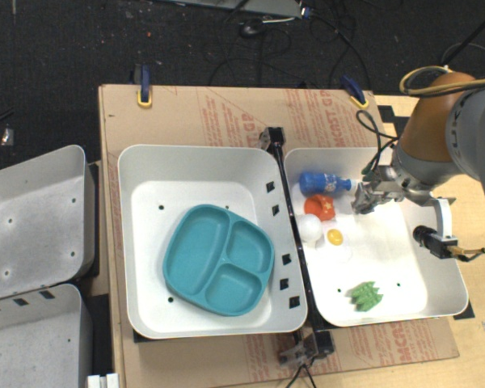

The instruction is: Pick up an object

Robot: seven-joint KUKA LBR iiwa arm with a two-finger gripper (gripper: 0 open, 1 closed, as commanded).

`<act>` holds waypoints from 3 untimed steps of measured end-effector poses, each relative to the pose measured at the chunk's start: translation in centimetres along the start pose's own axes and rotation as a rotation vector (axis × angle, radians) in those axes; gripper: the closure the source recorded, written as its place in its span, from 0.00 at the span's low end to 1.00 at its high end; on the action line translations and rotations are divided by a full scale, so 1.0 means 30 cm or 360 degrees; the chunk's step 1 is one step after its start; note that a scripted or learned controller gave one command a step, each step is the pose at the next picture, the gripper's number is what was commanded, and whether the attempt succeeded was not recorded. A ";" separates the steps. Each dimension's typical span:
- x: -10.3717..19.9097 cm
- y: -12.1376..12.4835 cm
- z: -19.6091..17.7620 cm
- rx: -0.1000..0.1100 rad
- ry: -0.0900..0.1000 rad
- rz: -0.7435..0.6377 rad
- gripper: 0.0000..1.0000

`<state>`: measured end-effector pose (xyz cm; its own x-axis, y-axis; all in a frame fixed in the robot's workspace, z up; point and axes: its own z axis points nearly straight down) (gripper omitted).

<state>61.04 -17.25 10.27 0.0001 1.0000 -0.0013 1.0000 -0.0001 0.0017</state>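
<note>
We saw the gripper (370, 194) hanging over the far part of the right bin (404, 297), on the end of the grey arm (461, 140) that came in from the right. It was dark and small in the picture, so we could not tell how it was set, and we saw nothing in it.

Just to its left lay a blue bottle (322, 183) on its side. Right by the bottle, on the near side, sat a red toy (319, 207). A white ball (309, 229) sat near the red toy, close to the bin's left wall. A little yellow thing (335, 237) lay just right of the ball. A green toy (366, 296) lay well apart, at the near end of the bin.

In the left bin (145, 176) lay a teal tray (218, 259) with three parts.
</note>
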 end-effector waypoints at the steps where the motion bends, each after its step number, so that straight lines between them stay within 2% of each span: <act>1: 0.013 0.009 -0.145 -0.0005 0.0000 -0.0004 1.00; 3: 0.057 0.038 -0.456 -0.0008 -0.0001 -0.0006 1.00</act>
<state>62.14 -15.51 23.96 -0.0039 1.0000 -0.0017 1.0000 0.0039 0.0066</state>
